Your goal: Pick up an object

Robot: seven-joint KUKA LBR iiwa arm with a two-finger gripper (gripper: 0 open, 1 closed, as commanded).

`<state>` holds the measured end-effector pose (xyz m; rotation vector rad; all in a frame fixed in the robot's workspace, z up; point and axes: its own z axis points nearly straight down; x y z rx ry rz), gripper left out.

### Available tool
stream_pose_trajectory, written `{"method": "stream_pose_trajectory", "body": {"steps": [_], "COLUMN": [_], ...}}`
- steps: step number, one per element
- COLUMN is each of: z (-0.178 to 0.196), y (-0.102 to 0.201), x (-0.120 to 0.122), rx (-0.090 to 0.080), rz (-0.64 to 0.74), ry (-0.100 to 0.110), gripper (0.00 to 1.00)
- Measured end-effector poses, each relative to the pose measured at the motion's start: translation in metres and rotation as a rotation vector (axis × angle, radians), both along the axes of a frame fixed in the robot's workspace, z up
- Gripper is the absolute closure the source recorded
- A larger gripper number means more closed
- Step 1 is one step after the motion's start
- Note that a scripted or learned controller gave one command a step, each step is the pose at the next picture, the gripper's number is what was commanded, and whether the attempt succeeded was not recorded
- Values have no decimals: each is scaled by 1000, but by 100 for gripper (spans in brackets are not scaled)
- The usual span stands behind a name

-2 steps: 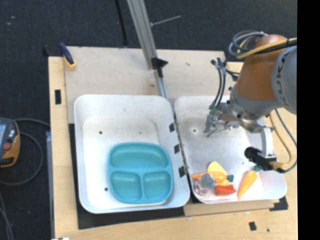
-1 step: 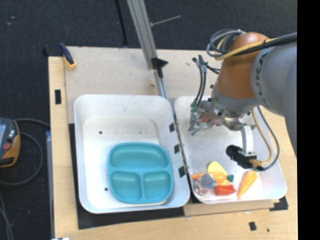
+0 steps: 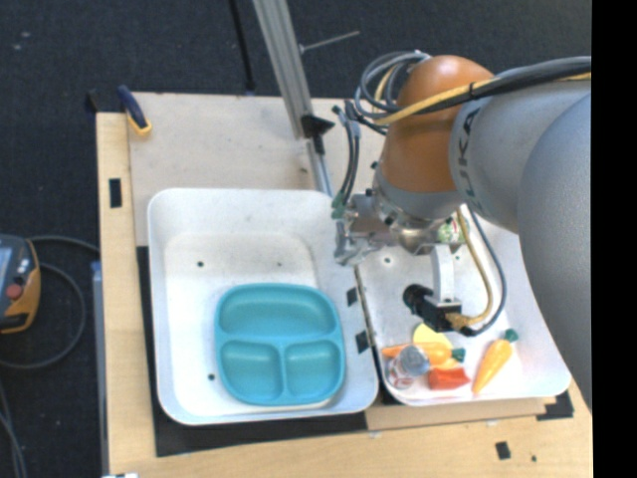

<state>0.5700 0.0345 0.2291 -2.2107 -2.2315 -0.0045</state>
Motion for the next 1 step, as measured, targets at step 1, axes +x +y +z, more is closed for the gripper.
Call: {"method": "stream_pose_trajectory", "body": {"steps": [1], "z": [7], "y": [42], "x": [9], "rx": [-1], "rz": [-3], "ry": [0], "gripper": [100]}}
